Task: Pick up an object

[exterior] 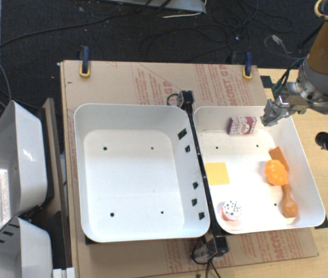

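Hovering over the right bin's (302, 155) far corner beside a small purple carton (242, 125), the pincer (269, 116) hides its finger state: cannot tell.

Gripper (269, 116) over far right rim of right bin (302, 172). In that bin: small purple box (241, 125) far, yellow square (217, 173) left, orange lump (276, 172) right, orange spoon-shaped piece (287, 197) beside it, white dotted cup (231, 210) near. Left bin (88, 155) alongside.
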Controlling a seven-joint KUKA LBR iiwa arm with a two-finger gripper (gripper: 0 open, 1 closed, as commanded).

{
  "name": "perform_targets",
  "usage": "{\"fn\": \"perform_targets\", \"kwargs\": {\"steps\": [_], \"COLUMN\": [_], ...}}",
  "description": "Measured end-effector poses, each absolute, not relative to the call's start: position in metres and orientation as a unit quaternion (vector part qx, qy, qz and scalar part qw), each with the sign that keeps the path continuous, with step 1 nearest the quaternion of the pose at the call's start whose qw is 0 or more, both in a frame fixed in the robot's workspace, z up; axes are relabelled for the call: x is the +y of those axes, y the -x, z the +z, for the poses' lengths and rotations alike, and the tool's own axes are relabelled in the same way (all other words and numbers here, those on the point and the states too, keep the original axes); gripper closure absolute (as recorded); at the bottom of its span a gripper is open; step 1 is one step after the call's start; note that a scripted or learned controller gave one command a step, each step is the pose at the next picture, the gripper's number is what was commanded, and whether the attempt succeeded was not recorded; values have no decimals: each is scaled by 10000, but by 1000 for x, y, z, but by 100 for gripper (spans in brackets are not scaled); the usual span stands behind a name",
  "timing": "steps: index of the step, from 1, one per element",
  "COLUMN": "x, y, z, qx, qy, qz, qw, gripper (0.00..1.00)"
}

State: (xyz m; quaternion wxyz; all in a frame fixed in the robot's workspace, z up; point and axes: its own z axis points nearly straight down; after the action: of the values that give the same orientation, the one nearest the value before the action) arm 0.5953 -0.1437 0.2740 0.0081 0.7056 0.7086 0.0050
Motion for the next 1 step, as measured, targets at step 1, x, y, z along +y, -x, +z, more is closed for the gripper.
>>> {"fn": "perform_targets", "kwargs": {"steps": [1], "x": [-136], "y": [-625], "z": [138], "qx": [7087], "qy": [-7055], "qz": [-27], "qw": [-39], "gripper": [100]}}
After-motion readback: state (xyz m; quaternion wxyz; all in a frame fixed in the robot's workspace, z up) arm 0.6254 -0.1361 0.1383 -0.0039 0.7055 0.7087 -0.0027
